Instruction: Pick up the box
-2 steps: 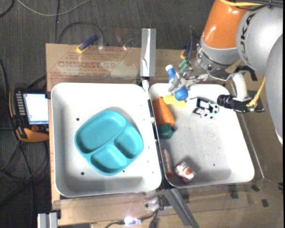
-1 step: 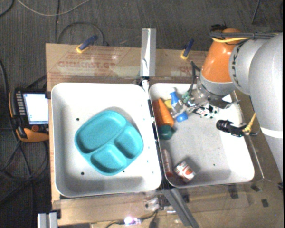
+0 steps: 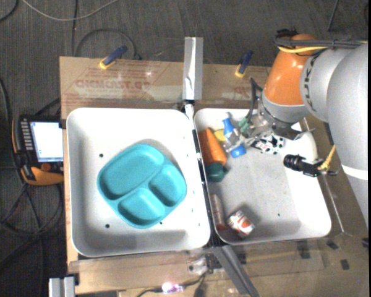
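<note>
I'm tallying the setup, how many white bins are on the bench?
2. The left bin holds a blue divided plate. The right bin beside it holds a carrot, a can and other small items, some possibly hidden under the arm.

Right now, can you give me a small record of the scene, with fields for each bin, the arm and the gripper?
left bin: holds a blue divided plate, lying flat
right bin: holds a carrot by its left wall, a red and white can near the front, small mixed things at the back
arm: reaches in from the right, over the back of the right bin
gripper: low among the small things at the back; hold not visible
box: cannot tell which thing it is
</note>
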Robot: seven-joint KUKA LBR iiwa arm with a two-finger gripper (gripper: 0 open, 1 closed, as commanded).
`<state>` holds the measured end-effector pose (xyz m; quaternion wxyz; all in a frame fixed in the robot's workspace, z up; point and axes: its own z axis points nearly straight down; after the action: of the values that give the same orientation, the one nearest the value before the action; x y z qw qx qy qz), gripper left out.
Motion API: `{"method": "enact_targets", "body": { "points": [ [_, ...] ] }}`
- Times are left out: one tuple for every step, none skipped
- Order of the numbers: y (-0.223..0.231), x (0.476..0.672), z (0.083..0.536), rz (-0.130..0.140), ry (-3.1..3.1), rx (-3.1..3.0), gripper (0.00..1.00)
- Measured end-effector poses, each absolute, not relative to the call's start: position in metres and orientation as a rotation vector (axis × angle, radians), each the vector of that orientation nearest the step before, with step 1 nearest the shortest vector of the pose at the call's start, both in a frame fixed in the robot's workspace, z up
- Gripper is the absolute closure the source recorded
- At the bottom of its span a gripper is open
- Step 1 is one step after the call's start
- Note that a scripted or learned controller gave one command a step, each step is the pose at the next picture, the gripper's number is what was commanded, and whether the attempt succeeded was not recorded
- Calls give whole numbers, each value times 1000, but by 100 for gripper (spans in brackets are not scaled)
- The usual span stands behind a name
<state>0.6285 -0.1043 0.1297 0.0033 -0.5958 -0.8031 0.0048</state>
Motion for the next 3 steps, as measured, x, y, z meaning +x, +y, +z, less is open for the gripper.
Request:
{"method": "enact_targets", "body": {
  "points": [
    [-119,542,93,-17,-2153,-2306,100],
    [-28,567,183,8,-1809,-2568,100],
    [-121,498,118,8,-2060,-2368,100]
  ]
}}
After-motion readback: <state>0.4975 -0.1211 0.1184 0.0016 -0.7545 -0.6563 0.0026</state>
